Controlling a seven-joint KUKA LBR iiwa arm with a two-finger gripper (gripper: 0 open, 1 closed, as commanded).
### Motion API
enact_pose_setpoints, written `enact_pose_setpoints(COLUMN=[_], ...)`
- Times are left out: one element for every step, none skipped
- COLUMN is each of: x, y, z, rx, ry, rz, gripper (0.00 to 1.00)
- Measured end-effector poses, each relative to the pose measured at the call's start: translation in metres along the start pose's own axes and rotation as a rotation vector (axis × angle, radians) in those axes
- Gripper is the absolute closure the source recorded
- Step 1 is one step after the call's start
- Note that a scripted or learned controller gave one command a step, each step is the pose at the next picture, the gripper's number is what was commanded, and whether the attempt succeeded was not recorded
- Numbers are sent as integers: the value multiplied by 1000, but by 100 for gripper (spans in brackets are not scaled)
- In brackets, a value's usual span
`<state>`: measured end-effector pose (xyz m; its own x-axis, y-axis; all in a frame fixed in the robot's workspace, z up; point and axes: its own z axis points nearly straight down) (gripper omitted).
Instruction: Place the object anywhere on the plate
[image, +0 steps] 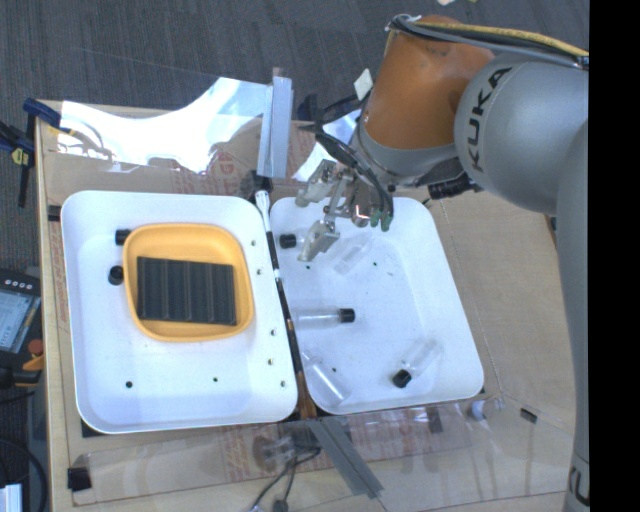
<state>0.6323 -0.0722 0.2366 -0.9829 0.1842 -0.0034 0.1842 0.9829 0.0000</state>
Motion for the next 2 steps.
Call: enact_pose_setpoints(x=[-18, -19], y=[-30, -6], z=[15, 15], rx=[0, 0], ry=[1, -3], rz=[-18, -357], gripper=[0, 0])
